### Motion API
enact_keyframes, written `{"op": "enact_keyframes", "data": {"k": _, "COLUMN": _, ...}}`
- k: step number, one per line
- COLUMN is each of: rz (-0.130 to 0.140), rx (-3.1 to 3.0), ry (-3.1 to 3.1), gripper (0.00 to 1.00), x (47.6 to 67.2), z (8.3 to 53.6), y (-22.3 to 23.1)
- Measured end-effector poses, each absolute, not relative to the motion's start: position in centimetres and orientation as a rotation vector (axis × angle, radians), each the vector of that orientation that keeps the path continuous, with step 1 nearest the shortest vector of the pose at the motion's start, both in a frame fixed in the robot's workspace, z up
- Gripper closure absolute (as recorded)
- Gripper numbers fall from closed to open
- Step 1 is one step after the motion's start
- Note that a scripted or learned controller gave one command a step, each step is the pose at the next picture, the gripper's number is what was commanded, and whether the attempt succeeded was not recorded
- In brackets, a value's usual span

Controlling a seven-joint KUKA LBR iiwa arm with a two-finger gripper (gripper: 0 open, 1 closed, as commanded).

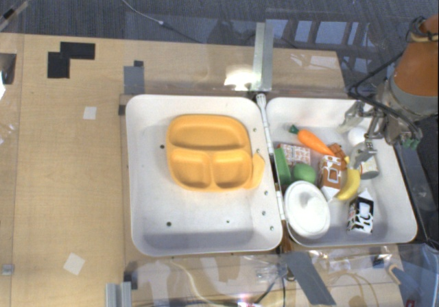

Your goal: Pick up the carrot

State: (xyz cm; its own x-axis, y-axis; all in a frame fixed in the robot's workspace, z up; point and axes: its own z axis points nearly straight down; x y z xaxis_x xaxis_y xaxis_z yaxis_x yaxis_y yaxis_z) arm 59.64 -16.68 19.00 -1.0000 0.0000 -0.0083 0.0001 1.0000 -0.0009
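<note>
While the carrot (pixel 312 140) lies untouched in the right bin (pixel 405 220), the gripper (pixel 367 136) hovers just right of it, fingers spread and holding nothing

We see a grey arm (pixel 411 96) with an orange band (pixel 420 69). Black cables (pixel 374 79) run beside its metal gripper (pixel 367 136).

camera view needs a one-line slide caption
Gripper poised over the right bin, just right of the carrot, among a banana and white bowl; yellow tray in the left bin.
</note>
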Motion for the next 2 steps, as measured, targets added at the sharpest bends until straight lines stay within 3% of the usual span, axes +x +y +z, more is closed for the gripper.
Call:
{"op": "enact_keyframes", "data": {"k": 1, "rz": -0.008, "rx": -0.158, "ry": 3.107, "gripper": 0.0, "x": 64.49, "z": 9.96, "y": -11.32}}
{"op": "enact_keyframes", "data": {"k": 2, "rz": -0.014, "rx": -0.161, "ry": 3.109, "gripper": 0.0, "x": 64.53, "z": 9.93, "y": -11.03}}
